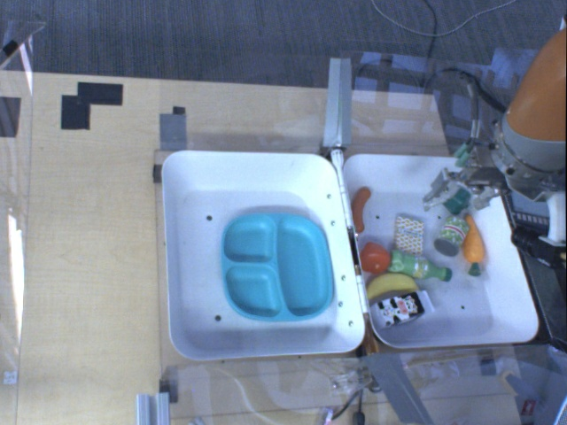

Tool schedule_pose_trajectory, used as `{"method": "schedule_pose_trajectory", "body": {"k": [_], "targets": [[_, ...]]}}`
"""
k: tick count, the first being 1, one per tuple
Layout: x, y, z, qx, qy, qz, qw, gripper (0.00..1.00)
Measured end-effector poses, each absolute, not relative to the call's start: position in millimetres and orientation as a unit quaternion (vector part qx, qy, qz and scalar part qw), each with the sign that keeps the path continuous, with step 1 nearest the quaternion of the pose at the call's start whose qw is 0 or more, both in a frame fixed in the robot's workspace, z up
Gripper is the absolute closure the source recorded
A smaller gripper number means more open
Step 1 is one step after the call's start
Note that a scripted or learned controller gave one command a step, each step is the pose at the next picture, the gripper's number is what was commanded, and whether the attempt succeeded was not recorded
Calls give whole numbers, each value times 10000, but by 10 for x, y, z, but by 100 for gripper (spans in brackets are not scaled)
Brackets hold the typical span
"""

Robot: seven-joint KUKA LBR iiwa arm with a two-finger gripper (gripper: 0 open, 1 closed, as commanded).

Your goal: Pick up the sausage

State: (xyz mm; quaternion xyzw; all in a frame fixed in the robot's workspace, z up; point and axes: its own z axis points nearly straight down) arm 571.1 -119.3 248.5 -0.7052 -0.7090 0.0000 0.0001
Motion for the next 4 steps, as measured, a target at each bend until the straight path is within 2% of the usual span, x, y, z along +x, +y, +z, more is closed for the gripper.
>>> {"method": "schedule_pose_trajectory", "body": {"k": [1, 2, 3, 4], "targets": [[6669, -819, 2565, -6722, -7404, -4, -6, 0], [6678, -292, 1847, -6623, -7492, 0, 2, 0], [6225, -639, 1834, -6661, -7458, -6, -7, 0], [6579, -388, 1833, -6634, -7482, -9, -8, 0]]}}
